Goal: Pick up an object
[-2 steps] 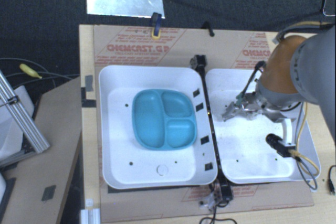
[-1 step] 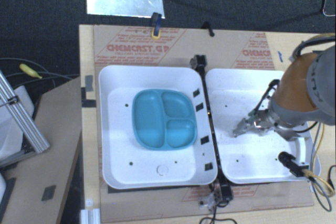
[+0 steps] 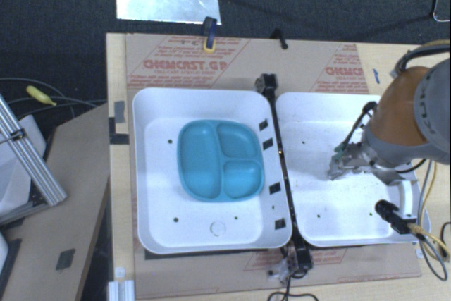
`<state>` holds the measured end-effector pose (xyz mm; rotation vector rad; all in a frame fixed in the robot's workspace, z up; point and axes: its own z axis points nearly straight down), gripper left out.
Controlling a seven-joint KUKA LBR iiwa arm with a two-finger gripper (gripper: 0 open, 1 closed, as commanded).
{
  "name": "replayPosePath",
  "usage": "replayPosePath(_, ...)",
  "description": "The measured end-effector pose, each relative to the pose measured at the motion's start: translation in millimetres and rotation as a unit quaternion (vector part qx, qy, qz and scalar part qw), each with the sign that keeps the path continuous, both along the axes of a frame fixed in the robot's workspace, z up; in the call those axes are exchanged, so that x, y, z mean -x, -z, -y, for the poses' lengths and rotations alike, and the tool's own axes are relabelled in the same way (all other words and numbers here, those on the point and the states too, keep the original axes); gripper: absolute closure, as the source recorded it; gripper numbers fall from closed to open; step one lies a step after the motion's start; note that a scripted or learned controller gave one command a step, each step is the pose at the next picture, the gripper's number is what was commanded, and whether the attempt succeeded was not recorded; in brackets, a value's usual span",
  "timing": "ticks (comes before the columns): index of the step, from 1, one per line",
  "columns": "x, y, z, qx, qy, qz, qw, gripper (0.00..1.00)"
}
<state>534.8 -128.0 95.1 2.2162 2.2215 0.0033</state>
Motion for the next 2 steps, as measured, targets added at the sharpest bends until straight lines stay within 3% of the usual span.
replayPosePath(1, 24, -171, -103, -0.0028, -0.006, 0.007, 1.0, 1.0)
replayPosePath(2, 48, -156, -148, -0.0016, -0.003, -0.002, 1.0, 1.0)
